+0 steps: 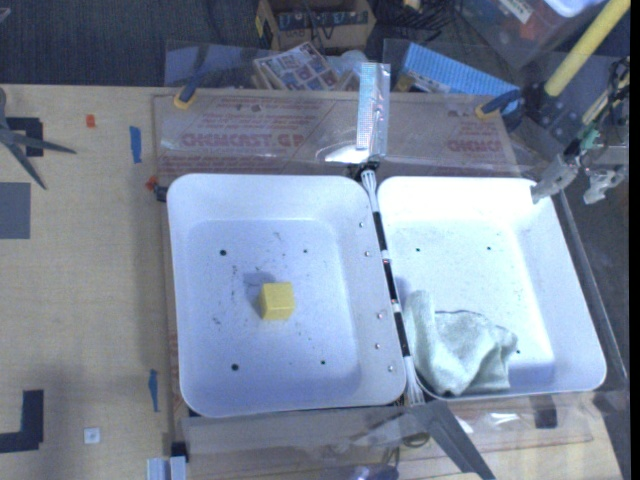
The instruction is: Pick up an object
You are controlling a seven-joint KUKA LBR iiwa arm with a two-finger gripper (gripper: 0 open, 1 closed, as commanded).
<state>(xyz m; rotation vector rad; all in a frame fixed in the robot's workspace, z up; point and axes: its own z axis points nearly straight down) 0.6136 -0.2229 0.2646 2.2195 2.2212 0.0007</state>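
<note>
Here the hand (578,176) hangs over the right bin's (560,268) far corner, its spread unreadable; the cloth (460,350) lies nearer than the yellow block (277,301).

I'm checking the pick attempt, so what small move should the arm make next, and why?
Probably swing the claw in over the right bin and line it up above the cloth. The claw sits at that bin's far right corner, outside the rim, with nothing between its fingers. The cloth lies crumpled in the bin's near left corner, closer than the yellow block in the left bin.
</note>
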